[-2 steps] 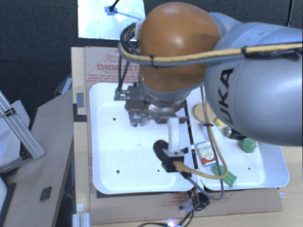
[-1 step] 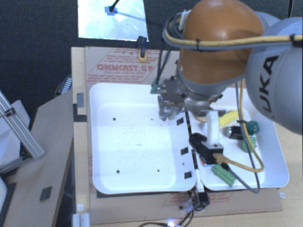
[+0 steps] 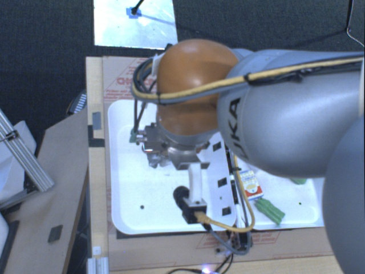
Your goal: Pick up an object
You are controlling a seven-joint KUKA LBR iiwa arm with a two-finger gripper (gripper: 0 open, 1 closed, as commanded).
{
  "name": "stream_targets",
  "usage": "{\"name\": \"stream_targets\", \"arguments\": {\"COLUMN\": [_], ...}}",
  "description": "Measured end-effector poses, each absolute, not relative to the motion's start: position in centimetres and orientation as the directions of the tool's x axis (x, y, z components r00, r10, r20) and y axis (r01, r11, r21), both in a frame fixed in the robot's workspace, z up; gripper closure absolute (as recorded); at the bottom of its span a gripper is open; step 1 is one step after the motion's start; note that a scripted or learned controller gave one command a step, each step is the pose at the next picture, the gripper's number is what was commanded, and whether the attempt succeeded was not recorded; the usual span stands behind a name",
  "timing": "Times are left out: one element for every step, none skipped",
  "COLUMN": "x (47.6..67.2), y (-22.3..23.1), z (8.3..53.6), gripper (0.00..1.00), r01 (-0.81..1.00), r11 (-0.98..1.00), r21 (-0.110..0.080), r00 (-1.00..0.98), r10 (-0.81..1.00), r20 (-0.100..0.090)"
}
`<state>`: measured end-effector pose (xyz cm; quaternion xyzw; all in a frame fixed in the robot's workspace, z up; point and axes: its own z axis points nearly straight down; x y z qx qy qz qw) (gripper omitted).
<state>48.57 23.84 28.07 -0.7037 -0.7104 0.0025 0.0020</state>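
— Well, where is the gripper point(image 3: 155, 152)?
— Above the left-hand bin point(image 3: 126, 176), toward its back, with bare white floor open to the left and front. I cannot tell whether it is open or has hold of anything (the arm point(image 3: 285, 119) hides it).
— And things to pick?
— In the right-hand bin point(image 3: 305, 210), near the front rim: a small box point(image 3: 251, 185), a green piece point(image 3: 269, 210) just beside it.

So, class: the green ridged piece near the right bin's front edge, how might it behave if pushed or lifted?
The green ridged piece looks small and blocky, so probably light and stiff. Its ridges may aid grip. Lying flat, it should slide rather than roll.
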Motion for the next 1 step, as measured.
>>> {"name": "stream_targets", "arguments": {"x": [48.74], "y": [22.56], "z": [34.96], "gripper": [1.0], "r01": [1.0], "r11": [0.003], "r21": [0.007], "r00": [-0.003], "r10": [1.0], "r20": [0.003]}}
